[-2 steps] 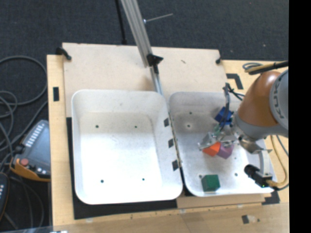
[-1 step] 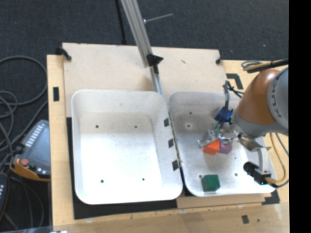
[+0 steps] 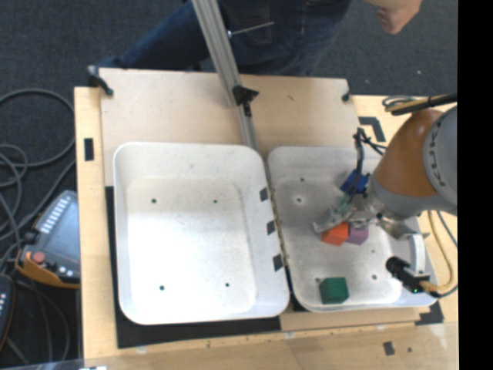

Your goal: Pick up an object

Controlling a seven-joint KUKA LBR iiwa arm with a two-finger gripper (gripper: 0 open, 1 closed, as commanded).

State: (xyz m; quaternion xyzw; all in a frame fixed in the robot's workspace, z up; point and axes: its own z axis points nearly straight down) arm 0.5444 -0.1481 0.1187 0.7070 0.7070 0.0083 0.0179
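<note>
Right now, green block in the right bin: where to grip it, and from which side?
Grip the green block across its two flat side faces, coming straight down from above. It sits alone near the right bin's front wall, apart from the orange and purple blocks, so likely room around it.

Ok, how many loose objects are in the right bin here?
3. An orange block and a purple block lie side by side under the gripper; a green block sits near the front edge. The arm may hide more.

The arm (image 3: 412,164) is seen at the right of the frame, its orange band uppermost, bent down toward centre-right. The gripper (image 3: 333,220) is held low, angled to the lower left.
</note>
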